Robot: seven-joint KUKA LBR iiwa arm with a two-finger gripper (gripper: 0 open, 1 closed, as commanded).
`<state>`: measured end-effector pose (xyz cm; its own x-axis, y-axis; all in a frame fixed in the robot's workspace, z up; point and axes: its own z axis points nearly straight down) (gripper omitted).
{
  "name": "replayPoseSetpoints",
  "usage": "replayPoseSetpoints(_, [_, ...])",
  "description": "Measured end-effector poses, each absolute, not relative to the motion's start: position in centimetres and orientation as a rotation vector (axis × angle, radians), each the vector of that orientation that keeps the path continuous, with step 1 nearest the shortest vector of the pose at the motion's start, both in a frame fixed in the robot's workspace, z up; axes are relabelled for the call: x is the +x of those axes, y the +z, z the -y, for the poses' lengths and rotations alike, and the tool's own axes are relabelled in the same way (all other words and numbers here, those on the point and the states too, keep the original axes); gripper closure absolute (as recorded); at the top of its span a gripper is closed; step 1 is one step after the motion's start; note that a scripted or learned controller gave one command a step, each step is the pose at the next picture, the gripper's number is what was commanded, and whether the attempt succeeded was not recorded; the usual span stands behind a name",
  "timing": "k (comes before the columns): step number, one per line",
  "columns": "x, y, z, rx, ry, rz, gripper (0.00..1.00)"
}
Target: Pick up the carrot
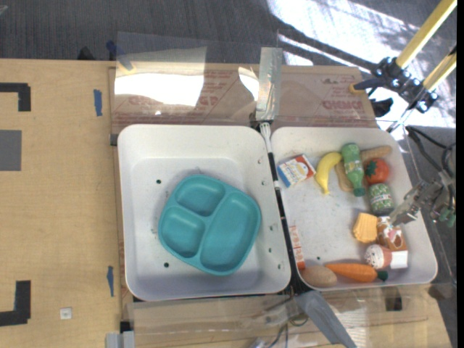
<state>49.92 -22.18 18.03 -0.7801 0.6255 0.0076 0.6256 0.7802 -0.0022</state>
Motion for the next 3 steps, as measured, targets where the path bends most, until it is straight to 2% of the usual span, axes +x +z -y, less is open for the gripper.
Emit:
replayPoseSetpoints(1, [52.9,31.1,22.4,-0.875,0.002,3.037,1.0])
replayPoseSetpoints(2, [51.5,20.8,22.2,-1.025,0.0,2.963,1.0])
replayPoseSetpoints(3, [59.2,14.3,22.1,-1.183,-0.001,2.911,1.0])
